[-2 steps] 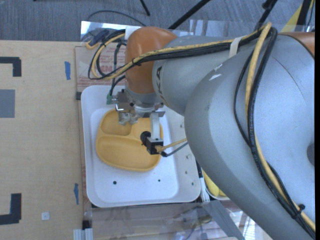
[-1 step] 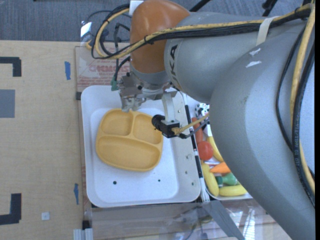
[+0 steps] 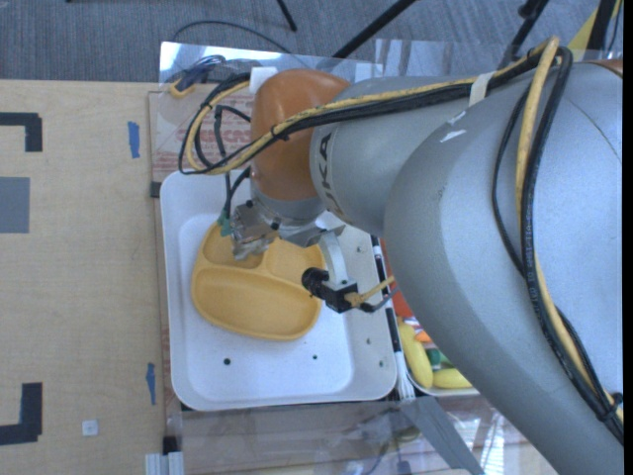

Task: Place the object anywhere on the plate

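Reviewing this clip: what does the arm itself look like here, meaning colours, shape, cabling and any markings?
The arm is a thick, rounded grey body with an orange band above the wrist. Yellow and black cables run along its outside and loop near the orange section. Dark lettering on the grey casing is partly visible but unreadable. The gripper below is a small grey metal assembly, with a black fitting beside it.

Yellow plate, white bin

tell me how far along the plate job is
Done: the arm has reached over the yellow plate in the left bin. In hand: the claw hangs low over the plate's rear; its load can't be seen. Left: an object resting on the plate.
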Motion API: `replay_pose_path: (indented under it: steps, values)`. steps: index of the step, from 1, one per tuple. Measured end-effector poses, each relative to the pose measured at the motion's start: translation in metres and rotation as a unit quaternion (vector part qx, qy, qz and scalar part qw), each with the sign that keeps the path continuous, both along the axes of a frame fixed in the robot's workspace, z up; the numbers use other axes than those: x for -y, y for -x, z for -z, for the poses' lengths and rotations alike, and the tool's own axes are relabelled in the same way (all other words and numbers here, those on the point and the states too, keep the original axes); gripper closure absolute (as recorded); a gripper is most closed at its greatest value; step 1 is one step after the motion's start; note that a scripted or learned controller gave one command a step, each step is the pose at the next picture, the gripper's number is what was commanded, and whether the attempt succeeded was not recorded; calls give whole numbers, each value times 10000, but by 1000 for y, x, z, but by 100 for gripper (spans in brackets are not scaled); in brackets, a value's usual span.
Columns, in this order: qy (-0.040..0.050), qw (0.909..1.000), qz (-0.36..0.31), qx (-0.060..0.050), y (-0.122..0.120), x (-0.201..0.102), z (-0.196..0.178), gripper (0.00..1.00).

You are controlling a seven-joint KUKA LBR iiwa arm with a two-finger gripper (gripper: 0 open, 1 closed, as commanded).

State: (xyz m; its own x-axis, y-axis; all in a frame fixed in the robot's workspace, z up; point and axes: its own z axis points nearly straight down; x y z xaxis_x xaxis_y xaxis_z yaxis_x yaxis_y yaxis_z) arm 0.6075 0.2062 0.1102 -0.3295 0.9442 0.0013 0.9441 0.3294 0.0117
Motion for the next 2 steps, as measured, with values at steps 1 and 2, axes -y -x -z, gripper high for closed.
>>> replay_pose_path:
  steps: [1,2]
  values:
    - [7,9990,451,-27,64,36,-16,100]
    - [22,9946,1035,-80,102,61,-40,100]
